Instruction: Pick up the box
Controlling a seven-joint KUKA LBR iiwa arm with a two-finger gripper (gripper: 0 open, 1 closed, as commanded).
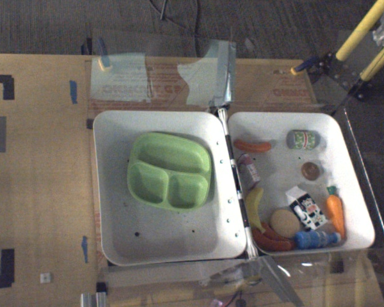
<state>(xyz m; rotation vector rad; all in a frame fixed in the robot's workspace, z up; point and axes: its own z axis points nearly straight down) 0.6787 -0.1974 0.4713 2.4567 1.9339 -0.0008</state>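
The box (306,210), a small white carton with dark print, lies tilted in the right bin (355,171), hemmed in by the carrot (336,214), a tan ball (284,222) and a blue toy (315,239). Crowding risks a snagged neighbour or a slip. The pincer's state: I cannot tell.

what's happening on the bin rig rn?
Nothing is being handled at this moment. The box, a small white carton with dark print, lies untouched in the right bin, between a carrot and a round bun, with a banana, a can and other toy foods around. The left bin holds a green divided tray. The pick hasn't started.
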